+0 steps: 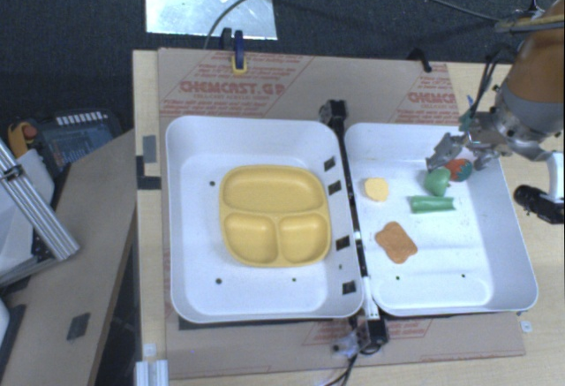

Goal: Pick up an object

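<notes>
My gripper [455, 155] hangs over the far right part of the right bin [494, 283], at the end of the grey arm with its orange band. Right under it lie a rounded green piece [437, 182] and a small red-orange piece [459, 170], touching each other; the gripper partly hides them. A green cylinder [431, 204] lies on its side just in front of them. A pale yellow round piece [376, 189] sits near the bin's left wall. An orange-brown flat piece [395, 242] lies closer to the front.
The left bin [190, 199] holds a yellow divided tray [272, 215] with three compartments. A black divider [346, 199] runs between the bins. A cardboard sheet [265, 84] lies under both bins. An aluminium rail [35, 208] stands at the far left.
</notes>
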Controlling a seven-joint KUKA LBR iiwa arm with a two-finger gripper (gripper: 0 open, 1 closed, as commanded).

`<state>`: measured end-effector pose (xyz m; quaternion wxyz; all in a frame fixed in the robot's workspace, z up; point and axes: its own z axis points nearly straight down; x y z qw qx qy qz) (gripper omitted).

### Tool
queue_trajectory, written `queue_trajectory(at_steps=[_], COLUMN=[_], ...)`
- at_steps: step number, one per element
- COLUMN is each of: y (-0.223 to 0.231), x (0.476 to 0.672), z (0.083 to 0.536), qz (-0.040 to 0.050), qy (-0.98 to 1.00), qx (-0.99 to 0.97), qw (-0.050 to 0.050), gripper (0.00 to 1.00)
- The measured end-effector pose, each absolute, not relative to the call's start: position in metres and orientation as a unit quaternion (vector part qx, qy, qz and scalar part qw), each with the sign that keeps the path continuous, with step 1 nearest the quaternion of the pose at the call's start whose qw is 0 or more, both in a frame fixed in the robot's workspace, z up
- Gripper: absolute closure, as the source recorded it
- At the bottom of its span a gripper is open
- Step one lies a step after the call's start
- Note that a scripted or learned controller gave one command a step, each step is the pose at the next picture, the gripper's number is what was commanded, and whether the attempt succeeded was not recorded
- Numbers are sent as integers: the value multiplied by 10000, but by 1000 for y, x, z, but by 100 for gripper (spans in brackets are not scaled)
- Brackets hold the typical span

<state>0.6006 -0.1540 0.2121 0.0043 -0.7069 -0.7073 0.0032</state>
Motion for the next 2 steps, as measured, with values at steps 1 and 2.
queue_trajectory(at_steps=[1,2], y=[-154,-153], x=[603,598], z=[219,157], qz=[-3,10], qy=[-7082,-7075], qx=[-7060,-7067], qw=[-5,15], gripper=[0,0])
